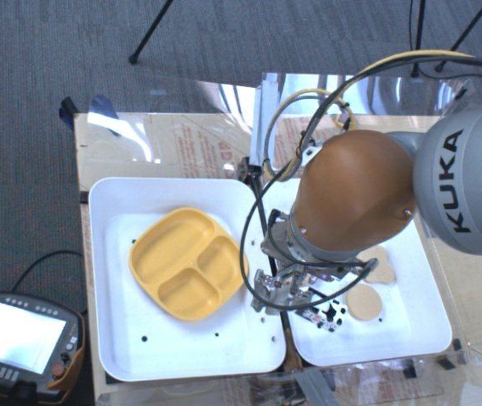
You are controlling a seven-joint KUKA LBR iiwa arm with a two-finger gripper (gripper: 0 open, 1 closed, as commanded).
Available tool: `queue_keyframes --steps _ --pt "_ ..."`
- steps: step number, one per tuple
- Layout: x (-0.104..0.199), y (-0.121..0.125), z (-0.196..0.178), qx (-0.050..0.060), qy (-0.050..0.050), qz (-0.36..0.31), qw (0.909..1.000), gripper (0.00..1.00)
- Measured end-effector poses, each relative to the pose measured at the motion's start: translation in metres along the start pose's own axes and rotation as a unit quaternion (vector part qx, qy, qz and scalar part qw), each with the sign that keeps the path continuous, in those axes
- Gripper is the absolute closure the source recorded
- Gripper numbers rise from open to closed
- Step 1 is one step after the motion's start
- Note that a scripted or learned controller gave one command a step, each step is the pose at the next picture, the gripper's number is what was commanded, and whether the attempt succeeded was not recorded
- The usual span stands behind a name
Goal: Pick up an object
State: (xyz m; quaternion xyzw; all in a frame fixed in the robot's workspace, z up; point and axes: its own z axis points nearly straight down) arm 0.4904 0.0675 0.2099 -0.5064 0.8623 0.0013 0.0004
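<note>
Overhead slanted view: we see two shallow white bins side by side on a bench. Left bin holds a yellow divided plate w/ three compartments, lying flat near the middle. The grey arm, marked "KUKA" in black letters, reaches in from the right, its orange band above the right bin. The gripper hangs over the seam btwn bins. A round tan disc lies just right of it, a small black-and-white object beside that.
</note>
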Motion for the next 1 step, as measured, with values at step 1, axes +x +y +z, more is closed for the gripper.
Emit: queue_keyframes --steps 1 --pt "-0.0022 0.0008 -0.0088 -0.001 -0.001 0.001 1.0 1.0"
